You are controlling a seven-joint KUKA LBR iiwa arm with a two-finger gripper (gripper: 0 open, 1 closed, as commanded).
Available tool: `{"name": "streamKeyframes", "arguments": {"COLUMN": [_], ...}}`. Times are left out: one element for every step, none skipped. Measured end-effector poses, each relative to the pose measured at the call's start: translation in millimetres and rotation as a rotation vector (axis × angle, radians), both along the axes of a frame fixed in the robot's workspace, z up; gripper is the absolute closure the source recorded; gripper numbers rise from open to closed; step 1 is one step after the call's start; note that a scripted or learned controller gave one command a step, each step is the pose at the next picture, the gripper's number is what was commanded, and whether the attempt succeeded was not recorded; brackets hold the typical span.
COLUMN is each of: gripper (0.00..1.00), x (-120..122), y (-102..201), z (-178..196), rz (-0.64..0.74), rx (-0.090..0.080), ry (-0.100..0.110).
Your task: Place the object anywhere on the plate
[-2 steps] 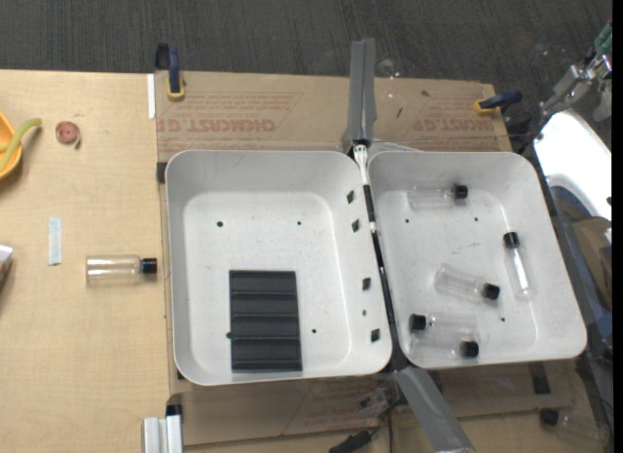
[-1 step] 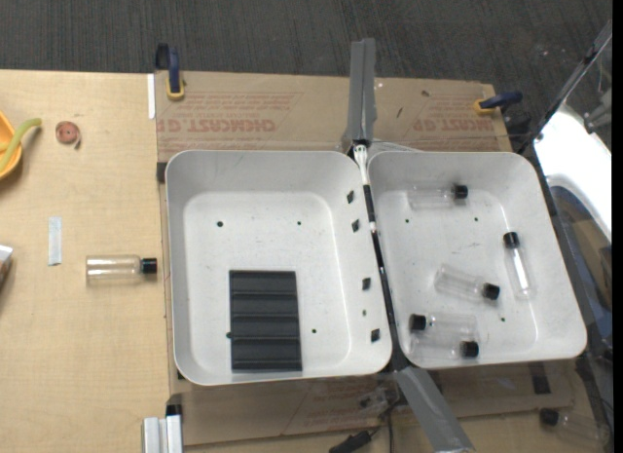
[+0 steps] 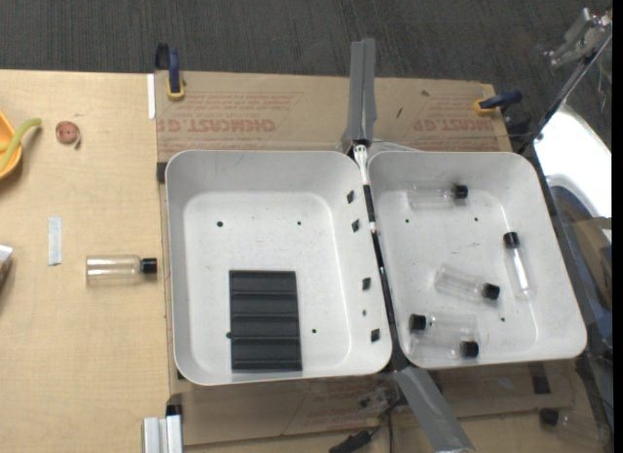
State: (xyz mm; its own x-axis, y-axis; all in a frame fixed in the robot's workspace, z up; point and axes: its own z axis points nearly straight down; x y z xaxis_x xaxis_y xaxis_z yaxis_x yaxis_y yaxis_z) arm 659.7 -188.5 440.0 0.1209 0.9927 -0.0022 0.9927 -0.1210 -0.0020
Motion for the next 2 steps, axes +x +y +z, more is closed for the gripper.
{"name": "streamKeyframes", "arguments": {"gripper": [0.0,0.0], "x": [-47,0], "y": [-25,11], "z": [1,0], "rz": [-0.116,-0.389], "rx": [0.0,-0.001], "ry": [0.001,0.001]}}
